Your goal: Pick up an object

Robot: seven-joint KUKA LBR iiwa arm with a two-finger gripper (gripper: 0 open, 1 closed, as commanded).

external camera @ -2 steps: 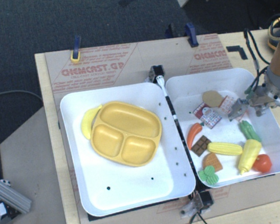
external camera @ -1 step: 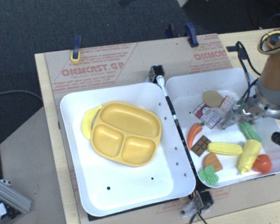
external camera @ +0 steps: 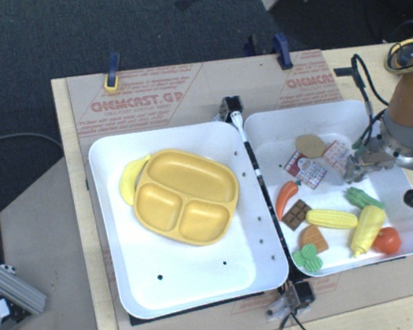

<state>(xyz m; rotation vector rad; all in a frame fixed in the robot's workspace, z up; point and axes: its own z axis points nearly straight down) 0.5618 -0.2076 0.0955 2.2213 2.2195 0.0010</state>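
The gripper is lowered in the right bin beside the packet; its grip cannot be told. One isolated toy should be centred before closing.

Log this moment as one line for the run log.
gripper: low in right bin, beside red-patterned packet | grasp: unconfirmed | yellow divided plate: left bin

Desk: brown board top with red lettering, a yellow clamp and a blue clamp on its far edge. Directly on it: left bin and right bin, side by side, touching.
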